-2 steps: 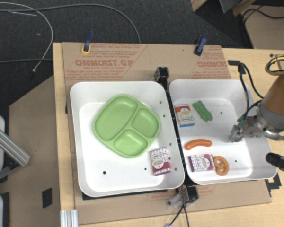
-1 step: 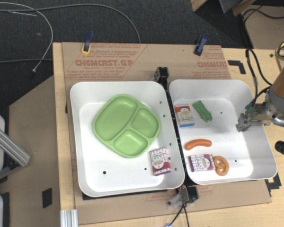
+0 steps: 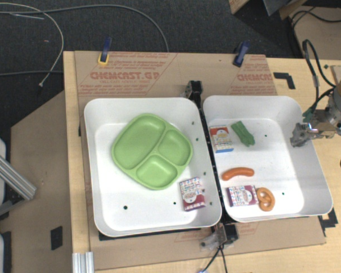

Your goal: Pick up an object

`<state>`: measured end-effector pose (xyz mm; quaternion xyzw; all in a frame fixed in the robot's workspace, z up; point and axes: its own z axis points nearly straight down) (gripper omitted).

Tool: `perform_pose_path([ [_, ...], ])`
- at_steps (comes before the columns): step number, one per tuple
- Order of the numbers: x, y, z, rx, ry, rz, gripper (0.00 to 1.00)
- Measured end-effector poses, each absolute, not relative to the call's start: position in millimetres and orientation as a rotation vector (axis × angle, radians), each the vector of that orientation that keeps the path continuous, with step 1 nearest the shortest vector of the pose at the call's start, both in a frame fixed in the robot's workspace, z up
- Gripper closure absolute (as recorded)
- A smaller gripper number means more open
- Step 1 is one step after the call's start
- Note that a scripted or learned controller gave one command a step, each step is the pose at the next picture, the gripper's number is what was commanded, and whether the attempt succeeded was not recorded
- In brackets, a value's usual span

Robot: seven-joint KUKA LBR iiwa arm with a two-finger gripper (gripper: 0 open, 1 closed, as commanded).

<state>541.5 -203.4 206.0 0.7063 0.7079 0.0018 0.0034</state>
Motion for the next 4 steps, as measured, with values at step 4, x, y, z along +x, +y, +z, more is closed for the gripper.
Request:
perform_pose_path([
  [4,578.9,-46,249,2.214,2.227,0.004,1.00],
])
